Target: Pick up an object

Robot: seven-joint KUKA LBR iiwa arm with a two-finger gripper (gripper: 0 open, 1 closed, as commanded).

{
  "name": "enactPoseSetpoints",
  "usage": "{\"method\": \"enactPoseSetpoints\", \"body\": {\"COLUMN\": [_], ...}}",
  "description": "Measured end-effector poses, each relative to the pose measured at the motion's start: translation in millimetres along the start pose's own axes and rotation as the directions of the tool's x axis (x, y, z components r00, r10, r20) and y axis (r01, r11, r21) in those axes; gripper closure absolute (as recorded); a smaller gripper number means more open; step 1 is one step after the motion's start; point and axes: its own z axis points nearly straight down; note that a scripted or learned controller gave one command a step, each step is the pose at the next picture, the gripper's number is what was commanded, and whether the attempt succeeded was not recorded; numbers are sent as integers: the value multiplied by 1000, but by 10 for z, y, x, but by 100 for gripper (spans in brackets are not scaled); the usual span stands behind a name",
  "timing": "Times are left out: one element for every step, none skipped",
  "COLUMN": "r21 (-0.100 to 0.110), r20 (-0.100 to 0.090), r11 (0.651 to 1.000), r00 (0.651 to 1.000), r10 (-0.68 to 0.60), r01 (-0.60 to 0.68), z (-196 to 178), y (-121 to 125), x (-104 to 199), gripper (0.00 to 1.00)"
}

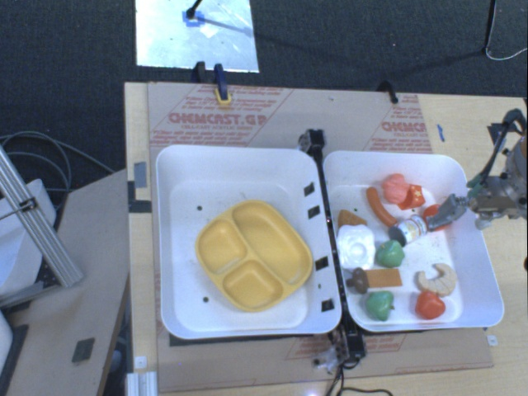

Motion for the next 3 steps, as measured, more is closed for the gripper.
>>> {"method": "enactPoseSetpoints", "body": {"r21": [-18,-11,11], "r20": [3,-1,-2], "r11": [1000,1000,1000], "r00": [1000,1000,1000], "r10": [-4,-8,1], "r01": [4,8,-1], "z": [-1743,-2498,-233], "y": [-115,-112,-127], "x": [199,859,1213], "gripper": [0,0,0]}}
